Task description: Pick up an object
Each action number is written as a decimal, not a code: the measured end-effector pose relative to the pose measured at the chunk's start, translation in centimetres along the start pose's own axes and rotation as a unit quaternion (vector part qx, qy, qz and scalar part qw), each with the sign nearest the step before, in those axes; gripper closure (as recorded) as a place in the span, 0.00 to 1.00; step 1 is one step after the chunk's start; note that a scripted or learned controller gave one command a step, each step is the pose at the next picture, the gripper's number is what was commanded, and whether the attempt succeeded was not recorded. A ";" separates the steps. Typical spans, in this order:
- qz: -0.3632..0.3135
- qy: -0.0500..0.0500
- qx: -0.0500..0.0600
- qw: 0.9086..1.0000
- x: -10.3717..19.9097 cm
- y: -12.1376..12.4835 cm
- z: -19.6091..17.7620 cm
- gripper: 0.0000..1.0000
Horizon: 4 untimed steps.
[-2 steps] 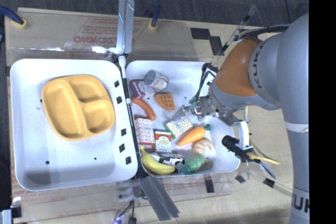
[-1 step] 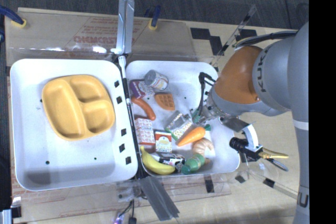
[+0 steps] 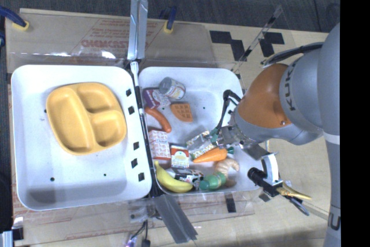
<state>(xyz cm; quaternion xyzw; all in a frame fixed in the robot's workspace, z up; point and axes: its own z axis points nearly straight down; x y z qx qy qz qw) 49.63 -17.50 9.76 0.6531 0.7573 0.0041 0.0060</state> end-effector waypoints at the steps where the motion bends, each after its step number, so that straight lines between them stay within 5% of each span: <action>1: -0.002 -0.001 0.000 1.000 -0.1 0.1 -1.1 1.00; 2: -0.152 0.004 0.007 0.988 -0.2 -2.0 0.5 1.00; 3: 0.014 0.002 0.008 1.000 6.9 -0.8 -7.4 1.00; 4: 0.014 0.002 0.008 1.000 6.8 -0.8 -7.4 0.00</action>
